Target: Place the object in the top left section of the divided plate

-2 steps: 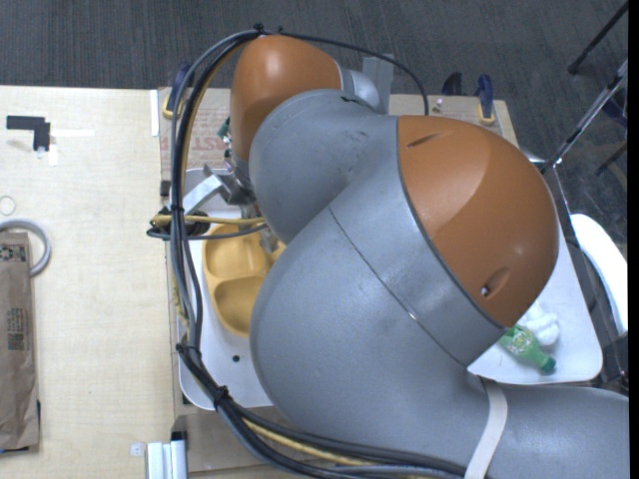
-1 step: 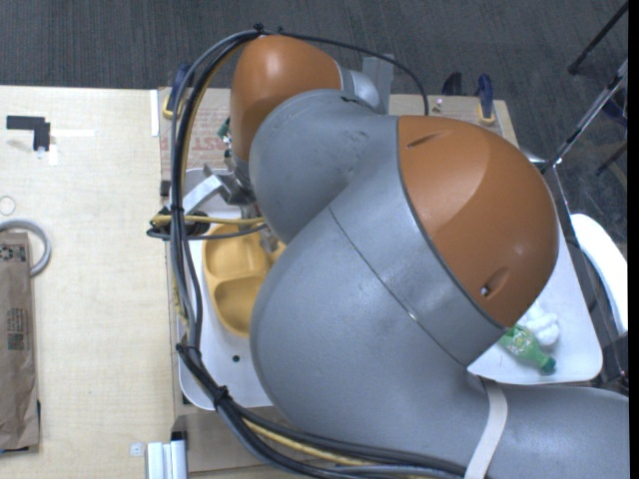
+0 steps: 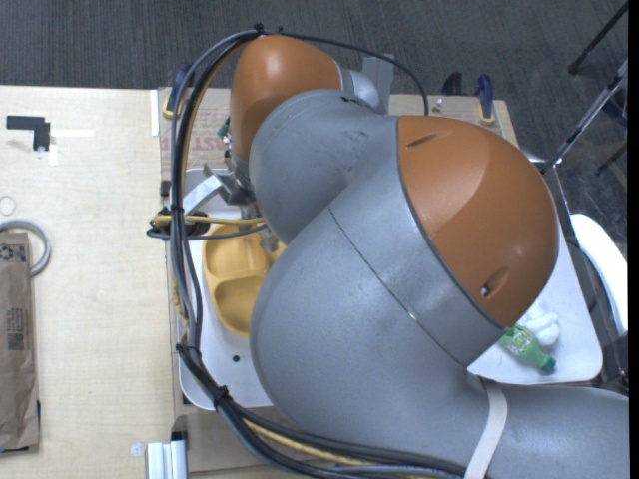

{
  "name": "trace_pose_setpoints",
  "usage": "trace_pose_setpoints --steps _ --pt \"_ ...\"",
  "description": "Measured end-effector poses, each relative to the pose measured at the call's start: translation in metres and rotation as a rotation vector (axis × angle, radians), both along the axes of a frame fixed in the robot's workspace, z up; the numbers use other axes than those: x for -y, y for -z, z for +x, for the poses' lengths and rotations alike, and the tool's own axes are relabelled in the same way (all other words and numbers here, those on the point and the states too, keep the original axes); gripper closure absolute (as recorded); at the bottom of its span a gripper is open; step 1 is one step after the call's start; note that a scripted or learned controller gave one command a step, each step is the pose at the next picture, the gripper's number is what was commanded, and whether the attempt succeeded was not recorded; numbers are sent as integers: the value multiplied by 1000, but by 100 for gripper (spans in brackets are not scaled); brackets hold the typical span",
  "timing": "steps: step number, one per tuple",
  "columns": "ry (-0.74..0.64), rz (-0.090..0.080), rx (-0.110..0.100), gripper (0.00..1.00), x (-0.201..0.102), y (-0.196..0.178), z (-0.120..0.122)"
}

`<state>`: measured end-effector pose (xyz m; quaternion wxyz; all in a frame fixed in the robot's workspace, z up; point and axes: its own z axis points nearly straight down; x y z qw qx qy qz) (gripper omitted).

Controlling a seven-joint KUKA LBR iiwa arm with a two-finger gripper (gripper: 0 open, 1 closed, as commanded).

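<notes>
Big arm (image 3: 399, 297), smooth matte grey shells with glossy orange domes, covers most of the bins. Black cables (image 3: 185, 267) loop along its left side. Gripper (image 3: 222, 183) is metal, poking out at the arm's left edge above the plate; can't tell the state of the fingers. Divided plate (image 3: 235, 277): yellow plastic, rounded sections, partly hidden under the arm, sitting in the white bin (image 3: 200, 382). Green crinkly object (image 3: 526, 348) with white fluffy piece lies in the right bin (image 3: 574, 357). Pale wood counter (image 3: 90, 297). Brown paper bag (image 3: 18, 352) far left, print unreadable.
</notes>
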<state>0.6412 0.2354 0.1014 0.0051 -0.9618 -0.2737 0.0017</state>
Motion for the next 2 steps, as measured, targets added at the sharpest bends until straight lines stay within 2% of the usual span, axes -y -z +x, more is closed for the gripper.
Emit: trace_pose_setpoints --steps 1,2 --pt "-4 0 5 100 -1 -13 2" --pt "-4 0 5 0 -1 -13 2"
